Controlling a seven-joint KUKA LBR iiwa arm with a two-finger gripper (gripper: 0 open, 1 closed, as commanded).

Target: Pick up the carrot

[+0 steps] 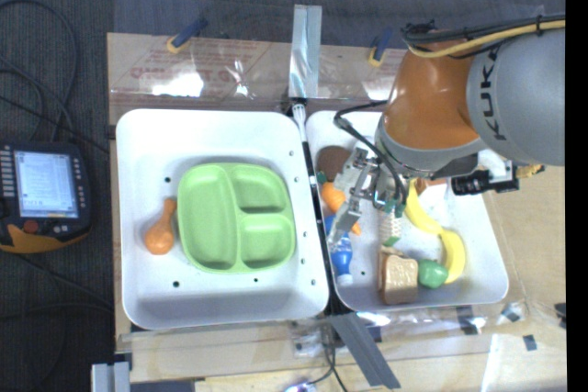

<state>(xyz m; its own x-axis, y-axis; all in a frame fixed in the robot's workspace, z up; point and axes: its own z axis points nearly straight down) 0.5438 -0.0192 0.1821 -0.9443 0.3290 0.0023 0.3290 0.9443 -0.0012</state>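
Camera view: arm (pixel 478 106) comes in from the right and sits over the right bin (pixel 491 275); gripper (pixel 354 193) hangs low near that bin's left wall, fingers apart, nothing visibly between them. Carrot (pixel 159 232) lies in the left bin (pixel 138 142), on the floor just beside the green divided tray (pixel 237 216), at its left edge; well apart from the gripper. Right bin is cluttered: small orange item (pixel 333 195) just left of the fingers, possibly touching, too crowded to tell; blue item (pixel 341 260) below it; banana (pixel 439 234); green item (pixel 432 273) beside a brown block (pixel 398 276). Teach pendant (pixel 41 193) on the floor left of the bench.
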